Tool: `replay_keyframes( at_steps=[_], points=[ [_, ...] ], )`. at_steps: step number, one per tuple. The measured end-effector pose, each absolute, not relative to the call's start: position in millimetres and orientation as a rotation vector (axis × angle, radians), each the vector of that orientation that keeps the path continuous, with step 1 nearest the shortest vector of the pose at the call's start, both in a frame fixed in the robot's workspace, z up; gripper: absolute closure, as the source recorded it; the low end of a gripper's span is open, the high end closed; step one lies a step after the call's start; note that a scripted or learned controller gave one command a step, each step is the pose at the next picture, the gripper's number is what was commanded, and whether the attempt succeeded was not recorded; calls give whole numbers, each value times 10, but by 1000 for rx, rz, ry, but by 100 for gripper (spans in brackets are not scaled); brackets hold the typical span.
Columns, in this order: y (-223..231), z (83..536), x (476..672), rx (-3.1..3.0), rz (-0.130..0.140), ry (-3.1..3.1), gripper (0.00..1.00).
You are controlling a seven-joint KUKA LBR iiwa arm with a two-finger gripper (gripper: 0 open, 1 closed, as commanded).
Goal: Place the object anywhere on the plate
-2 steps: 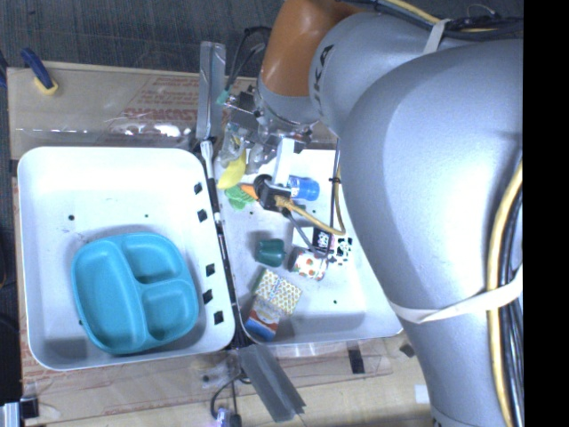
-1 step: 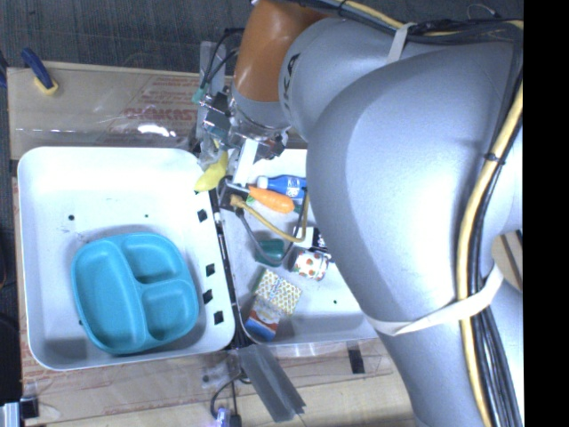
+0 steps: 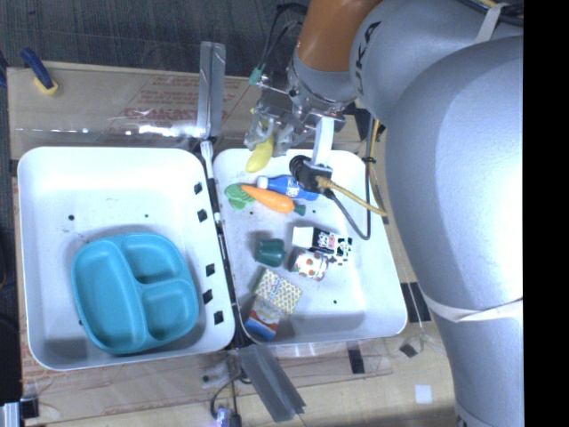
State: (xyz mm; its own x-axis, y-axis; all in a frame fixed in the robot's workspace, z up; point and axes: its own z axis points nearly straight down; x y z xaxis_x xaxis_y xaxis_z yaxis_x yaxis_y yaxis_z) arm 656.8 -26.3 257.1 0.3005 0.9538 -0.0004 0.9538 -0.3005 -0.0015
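- Hovering my claw over the back left corner of the right-hand shallow white bin, since that's where all the loose stuff is piled.
- There's a small yellow banana-shaped toy right under the claw. It looks tucked up against it, but honestly I can't tell whether I've got hold of it or how wide I'm open, the wrist hardware hides that.
- My guess is the banana is the object to move, because I'm parked straight over it.
- Just beside it lie an orange plastic carrot with a green top, a blue tube-like item, a dark green cup-ish thing, a black-and-white spotted block and a patterned pouch near the front wall.
- The light blue divided plastic plate sits alone in the left white bin, front left, well apart from me.
- So nothing's on the plate yet; I'd need to cross the divider between the bins.
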Motion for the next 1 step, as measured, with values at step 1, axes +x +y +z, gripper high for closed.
replay_keyframes(
  at_steps=[1],
  points=[
    [305, 2027, 5762, -2535, 9, -1848, 100]
  ],
)
